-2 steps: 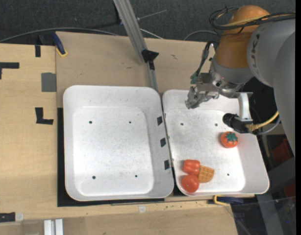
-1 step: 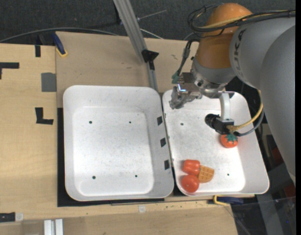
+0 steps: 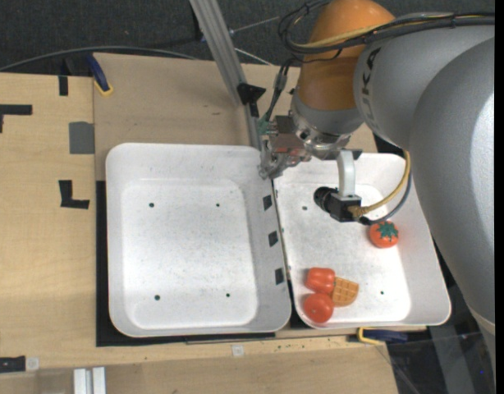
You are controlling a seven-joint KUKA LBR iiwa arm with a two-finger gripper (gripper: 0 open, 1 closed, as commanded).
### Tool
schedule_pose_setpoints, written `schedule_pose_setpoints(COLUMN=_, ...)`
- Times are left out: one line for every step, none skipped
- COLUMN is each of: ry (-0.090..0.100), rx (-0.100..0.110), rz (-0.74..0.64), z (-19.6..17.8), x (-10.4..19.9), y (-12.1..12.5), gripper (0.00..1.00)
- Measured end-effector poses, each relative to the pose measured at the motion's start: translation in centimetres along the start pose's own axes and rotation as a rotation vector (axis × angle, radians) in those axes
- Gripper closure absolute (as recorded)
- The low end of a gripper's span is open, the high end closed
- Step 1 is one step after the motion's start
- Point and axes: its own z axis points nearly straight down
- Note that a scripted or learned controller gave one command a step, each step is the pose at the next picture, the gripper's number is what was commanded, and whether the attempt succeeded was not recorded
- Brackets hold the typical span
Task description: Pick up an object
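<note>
The end effector [image 3: 278, 161] is poised over the right bin's [image 3: 416, 306] top-left corner. Its opening cannot be told. The toy foods [image 3: 322, 294] are left well apart, ungrasped.

grey arm [image 3: 432, 105] reaches in from the right, hand [image 3: 272, 164] pointing down.

Light falls evenly and fairly bright from overhead, leaving soft, short shadows. The two white bins [image 3: 186, 236] are nearly washed out, so their rims blur into the floors. The arm [image 3: 432, 97] looms large and soft at the right, perhaps slightly out of focus. Fine detail is grainy, and the dark background at the top stays dim.
</note>
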Motion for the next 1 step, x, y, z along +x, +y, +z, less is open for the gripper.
schedule_pose_setpoints(ry=-0.001, rx=0.0, rz=0.0, z=-0.54, x=4.9, y=0.11, gripper=1.0)
